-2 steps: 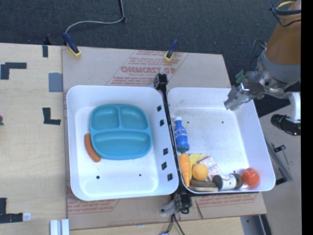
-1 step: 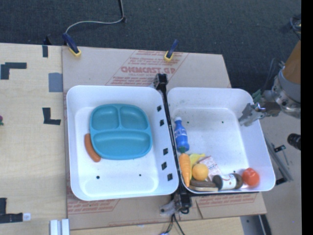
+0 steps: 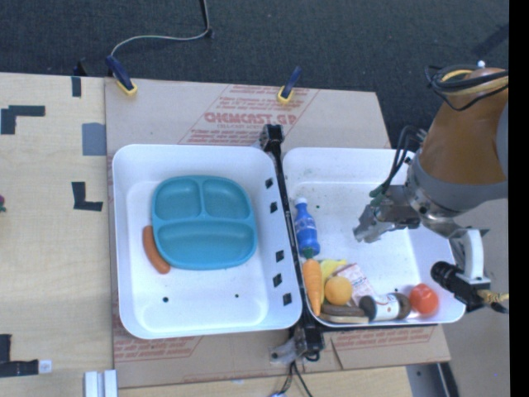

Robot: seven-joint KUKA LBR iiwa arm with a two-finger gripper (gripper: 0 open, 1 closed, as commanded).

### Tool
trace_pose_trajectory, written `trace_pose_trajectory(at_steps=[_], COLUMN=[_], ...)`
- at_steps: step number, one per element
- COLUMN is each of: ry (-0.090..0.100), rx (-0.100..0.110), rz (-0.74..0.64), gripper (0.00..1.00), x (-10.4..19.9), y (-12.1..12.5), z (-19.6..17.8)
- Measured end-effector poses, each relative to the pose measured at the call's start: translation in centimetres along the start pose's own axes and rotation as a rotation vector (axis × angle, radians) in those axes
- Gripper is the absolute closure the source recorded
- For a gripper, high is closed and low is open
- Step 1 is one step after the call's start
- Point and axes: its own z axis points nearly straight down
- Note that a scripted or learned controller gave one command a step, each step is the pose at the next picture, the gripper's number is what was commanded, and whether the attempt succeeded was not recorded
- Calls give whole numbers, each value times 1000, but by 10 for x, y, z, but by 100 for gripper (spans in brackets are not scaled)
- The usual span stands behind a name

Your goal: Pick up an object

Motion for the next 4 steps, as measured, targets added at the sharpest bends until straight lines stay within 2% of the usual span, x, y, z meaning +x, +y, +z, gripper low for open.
trace_pose_trajectory(at_steps=[1, 2, 4], ry=[-1, -1, -1], rx=[0, -1, -1], rz=[2, 1, 2], gripper=[100, 100, 100], x=[-30, -42, -68], y=[39, 95, 0], z=[11, 3, -23])
